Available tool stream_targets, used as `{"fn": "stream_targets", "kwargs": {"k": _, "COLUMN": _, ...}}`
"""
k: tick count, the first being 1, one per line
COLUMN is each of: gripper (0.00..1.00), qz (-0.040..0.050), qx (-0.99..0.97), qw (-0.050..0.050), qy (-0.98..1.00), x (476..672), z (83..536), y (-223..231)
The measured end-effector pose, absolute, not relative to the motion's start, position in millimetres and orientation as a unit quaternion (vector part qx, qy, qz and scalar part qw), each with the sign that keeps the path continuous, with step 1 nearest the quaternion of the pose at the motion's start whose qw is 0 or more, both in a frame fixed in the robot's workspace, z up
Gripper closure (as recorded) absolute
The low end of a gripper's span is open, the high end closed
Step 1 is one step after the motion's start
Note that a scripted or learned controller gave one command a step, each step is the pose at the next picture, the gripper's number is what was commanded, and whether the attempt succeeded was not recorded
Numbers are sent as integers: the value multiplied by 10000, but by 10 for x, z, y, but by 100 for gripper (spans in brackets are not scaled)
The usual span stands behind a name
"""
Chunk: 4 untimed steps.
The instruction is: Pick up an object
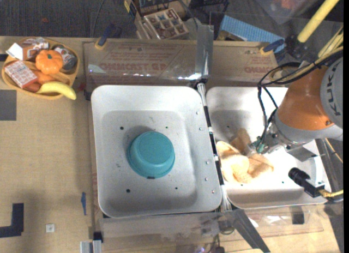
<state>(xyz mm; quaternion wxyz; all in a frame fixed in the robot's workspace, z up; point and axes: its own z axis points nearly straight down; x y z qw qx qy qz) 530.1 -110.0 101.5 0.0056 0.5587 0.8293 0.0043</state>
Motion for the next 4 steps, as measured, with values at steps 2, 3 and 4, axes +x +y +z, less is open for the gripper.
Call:
{"fn": "stream_targets", "kwargs": {"k": 2, "gripper": 100, "qz": 1, "qx": 5390, "qw": 11, "qy": 8423, "x": 5569, "z": 2313, "y": -1347}}
{"fn": "stream_targets", "kwargs": {"k": 3, "gripper": 100, "qz": 2, "qx": 5937, "qw": 23, "qy": 8047, "x": 6021, "z": 2129, "y": -1187}}
{"fn": "stream_targets", "kwargs": {"k": 4, "gripper": 100, "qz": -3, "qx": 6099, "qw": -2, "qy": 7925, "x": 5881, "z": 2099, "y": -1167}}
